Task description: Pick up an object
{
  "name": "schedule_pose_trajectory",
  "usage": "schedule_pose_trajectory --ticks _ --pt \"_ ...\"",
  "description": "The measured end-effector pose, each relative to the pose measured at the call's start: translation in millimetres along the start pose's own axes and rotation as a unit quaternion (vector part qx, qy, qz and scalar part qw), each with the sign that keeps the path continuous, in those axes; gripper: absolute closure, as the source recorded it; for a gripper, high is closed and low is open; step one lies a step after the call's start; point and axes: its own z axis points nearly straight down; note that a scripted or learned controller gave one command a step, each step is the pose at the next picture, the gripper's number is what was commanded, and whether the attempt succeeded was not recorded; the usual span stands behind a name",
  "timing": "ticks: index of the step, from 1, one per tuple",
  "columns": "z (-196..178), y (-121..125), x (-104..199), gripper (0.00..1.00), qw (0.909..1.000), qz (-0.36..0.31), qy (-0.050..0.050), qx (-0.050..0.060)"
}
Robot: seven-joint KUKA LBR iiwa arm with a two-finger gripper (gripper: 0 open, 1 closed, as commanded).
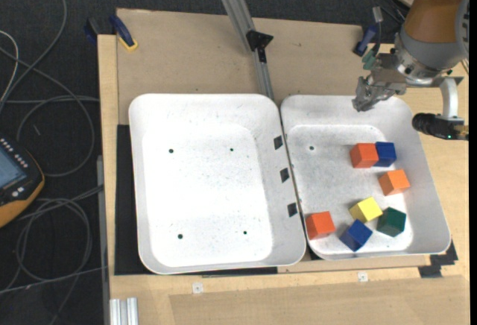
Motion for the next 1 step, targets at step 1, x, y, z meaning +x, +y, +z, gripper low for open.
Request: schedule_pose_trajectory --ticks 1 --pt "-55.1 2.0 0.2 1.00 1.0000 0.000 0.000 0.000"
